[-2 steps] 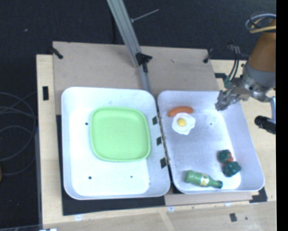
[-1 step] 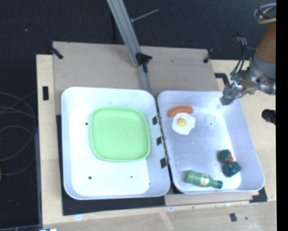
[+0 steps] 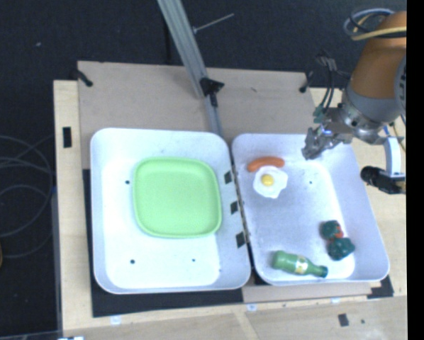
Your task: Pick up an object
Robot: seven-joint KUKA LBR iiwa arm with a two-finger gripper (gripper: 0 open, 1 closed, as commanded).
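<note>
1. We see a pale wooden bench [image 3: 155,98] set on a dark floor [image 3: 56,20].
2. At far centre a grey metal pole [image 3: 183,34] slants up.
3. Black cables [image 3: 17,168] trail at left.

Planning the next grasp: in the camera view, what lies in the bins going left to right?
green plate → sausage → green bottle → dark green toy. The fried egg sits just under the sausage, so I leave it unordered.

Two white bins [image 3: 113,211], one green plate [image 3: 176,197], four toy foods [image 3: 270,183]
</note>
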